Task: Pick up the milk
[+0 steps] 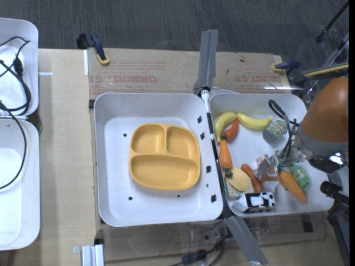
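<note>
Dark carpet (166, 10), pale wooden bench (61, 148)

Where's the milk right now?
The milk carton lies at the near edge of the right bin, just below the sausage and left of a carrot.

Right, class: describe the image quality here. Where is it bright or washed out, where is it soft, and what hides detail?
Camera view: lighting is even and soft; the left bin and the yellow plate are sharp with faint shadows. The white surface at far left is nearly washed out. The arm's orange band looks blurred, and it hides part of the right bin.
</note>
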Tool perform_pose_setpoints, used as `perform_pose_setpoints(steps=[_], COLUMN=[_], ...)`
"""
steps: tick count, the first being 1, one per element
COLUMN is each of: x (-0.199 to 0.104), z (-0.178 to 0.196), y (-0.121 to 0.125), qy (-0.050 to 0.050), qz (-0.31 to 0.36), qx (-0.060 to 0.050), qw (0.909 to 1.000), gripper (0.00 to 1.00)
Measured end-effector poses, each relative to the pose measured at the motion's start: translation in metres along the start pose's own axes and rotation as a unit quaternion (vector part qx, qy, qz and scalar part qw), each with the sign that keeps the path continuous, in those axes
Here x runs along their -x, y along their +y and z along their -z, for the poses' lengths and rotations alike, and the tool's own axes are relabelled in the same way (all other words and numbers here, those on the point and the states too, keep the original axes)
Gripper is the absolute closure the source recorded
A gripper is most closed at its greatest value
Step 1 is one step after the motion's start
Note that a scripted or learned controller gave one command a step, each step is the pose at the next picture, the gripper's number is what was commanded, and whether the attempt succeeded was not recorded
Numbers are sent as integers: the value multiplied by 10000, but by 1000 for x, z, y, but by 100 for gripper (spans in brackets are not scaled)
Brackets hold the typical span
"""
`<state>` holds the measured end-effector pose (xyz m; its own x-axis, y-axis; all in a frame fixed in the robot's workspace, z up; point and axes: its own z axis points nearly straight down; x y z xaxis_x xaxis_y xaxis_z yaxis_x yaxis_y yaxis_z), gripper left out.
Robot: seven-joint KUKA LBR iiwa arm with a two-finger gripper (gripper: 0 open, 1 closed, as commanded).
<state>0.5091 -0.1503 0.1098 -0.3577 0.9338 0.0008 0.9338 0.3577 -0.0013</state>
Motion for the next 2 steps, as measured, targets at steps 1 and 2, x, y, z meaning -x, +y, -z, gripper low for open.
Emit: perform_pose_setpoints(steps=[1, 2], x=[1, -64], z=[7, 80], y=[0, 36], qy=[1, -2], qz=[-16, -484], qx=[-4, -9], qw=[10000, 9988], gripper=[100, 100])
